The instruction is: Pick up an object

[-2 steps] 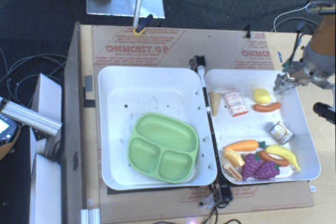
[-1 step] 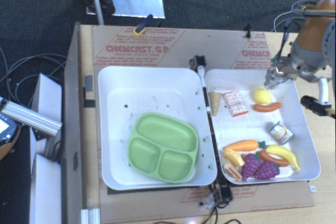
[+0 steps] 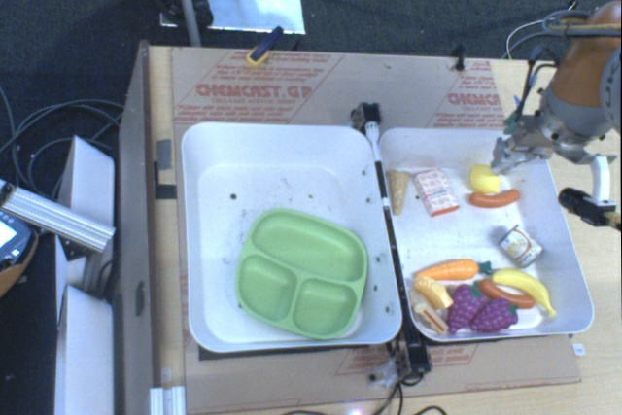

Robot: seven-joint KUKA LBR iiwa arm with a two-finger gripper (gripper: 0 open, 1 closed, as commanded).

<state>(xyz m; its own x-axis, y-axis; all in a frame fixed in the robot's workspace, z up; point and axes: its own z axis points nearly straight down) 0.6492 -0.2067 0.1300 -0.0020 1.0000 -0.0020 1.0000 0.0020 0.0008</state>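
Reaching in from the right, the grey arm with its orange band brings the claw (image 3: 507, 155) down at the far edge of the right bin (image 3: 573, 253), just beside a small yellow lemon (image 3: 485, 178). Whether the claw is wide or narrow cannot be told from this angle, and nothing is seen clamped in it.

The lemon lies in the far part of the right bin, with an orange sausage (image 3: 495, 199) touching or nearly touching it on the near side. To their left sit a red-and-white packet (image 3: 435, 191) and a pale cone (image 3: 398, 190) close to the bin's left wall. A small can (image 3: 520, 246) rests on its own toward the right wall.

The near corner of that bin is crowded: a carrot (image 3: 447, 270), a banana (image 3: 525, 287), a second sausage (image 3: 505, 292) tucked against the banana, purple grapes (image 3: 479, 309), and a yellow piece, perhaps corn (image 3: 432, 292), all touching or overlapping.

The left bin (image 3: 209, 209) holds a green divided plate (image 3: 302, 273) with three compartments, lying flat toward the near side. Both bins sit side by side on a cardboard sheet (image 3: 292, 87) covering the table.
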